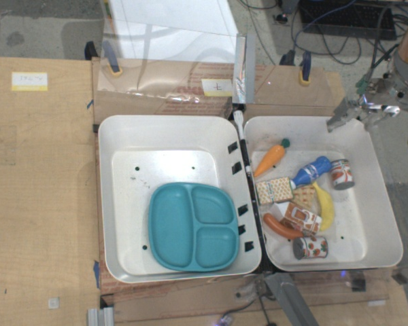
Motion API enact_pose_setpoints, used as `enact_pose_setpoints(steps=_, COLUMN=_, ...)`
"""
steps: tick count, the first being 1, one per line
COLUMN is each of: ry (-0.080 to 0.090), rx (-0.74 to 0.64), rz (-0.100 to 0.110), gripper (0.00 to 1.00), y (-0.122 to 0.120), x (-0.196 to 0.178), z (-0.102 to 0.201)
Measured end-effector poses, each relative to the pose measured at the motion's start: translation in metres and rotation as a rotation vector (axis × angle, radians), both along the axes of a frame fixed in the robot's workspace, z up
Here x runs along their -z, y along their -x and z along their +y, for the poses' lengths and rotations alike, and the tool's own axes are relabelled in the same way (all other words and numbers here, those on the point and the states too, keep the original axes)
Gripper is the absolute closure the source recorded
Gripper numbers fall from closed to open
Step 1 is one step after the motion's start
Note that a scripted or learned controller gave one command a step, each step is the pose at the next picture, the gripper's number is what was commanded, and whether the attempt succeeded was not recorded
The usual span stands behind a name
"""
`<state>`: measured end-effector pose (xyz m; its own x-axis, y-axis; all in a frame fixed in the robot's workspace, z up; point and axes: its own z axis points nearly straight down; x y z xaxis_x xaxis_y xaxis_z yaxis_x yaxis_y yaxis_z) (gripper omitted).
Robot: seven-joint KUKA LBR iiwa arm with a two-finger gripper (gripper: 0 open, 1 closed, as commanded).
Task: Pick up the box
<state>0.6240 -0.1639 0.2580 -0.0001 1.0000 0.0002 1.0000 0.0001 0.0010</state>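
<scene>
Camera view looks down on two white bins sitting side by side on the bench. Left bin (115, 182) has a teal divided plate (192, 227) lying flat in it, three compartments, sitting toward the near right part of the bin floor.

Right bin (374, 175) is where all the clutter is. The box (302, 218), a small red-and-white carton, lies tilted roughly in the middle of the pile, with a sausage (281, 227) just beside it on the left and a banana (324, 206) curving along its right side. Right above it is a tan cracker-looking piece (303, 197), and next to that a patterned packet (274, 190). A blue bottle (311, 172) lies on its side pointing up-right, close to a red can (341, 174). A second can (310, 247) lies near the front of the bin, below the box. A toy carrot (270, 159) lies diagonally at the upper left of that bin, apart from the rest.

Gripper (345, 116) sits at the far right corner of the right bin, over the rim, well apart from the box and not touching any of the items. Whether the jaws are wide or narrow can't be told from this angle, too small and blurry. Nothing visible between them.
</scene>
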Motion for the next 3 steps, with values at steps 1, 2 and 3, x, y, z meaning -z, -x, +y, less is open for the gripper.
enact_pose_setpoints(steps=1, ry=0.001, rx=-0.01, rz=0.0, gripper=0.0, y=0.052, x=0.068, z=-0.017)
enact_pose_setpoints(steps=2, ry=0.003, rx=0.005, rz=-0.004, gripper=0.0, y=0.04, x=0.154, z=-0.021)
enact_pose_setpoints(steps=3, ry=0.002, rx=-0.025, rz=-0.001, gripper=0.0, y=-0.035, x=0.165, z=-0.024)
